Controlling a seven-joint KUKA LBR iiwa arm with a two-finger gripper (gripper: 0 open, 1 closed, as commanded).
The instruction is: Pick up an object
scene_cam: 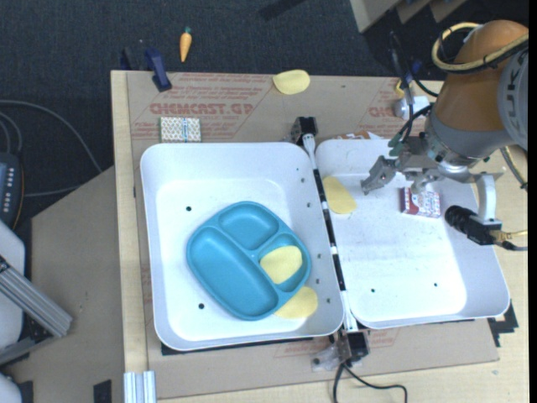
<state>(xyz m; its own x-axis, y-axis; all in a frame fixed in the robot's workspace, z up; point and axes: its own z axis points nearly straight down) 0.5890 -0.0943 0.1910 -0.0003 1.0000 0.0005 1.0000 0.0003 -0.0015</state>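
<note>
Yellow piece (298, 304) beside blue tray (243, 260) — jaws (401, 175) over right bin (419, 300).

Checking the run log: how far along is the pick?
Done: the grey arm's gripper has reached into the right white bin. In hand: nothing visible between its fingers; it hovers beside the small red-and-white packet, with the flat yellow chip near the bin's left wall. Left: grasp and lift. The blue divided tray in the left white bin looks untouched.

Grey arm (512, 99) with orange band (478, 74), yellow cable loop (453, 44), metal pincer (398, 170).
</note>
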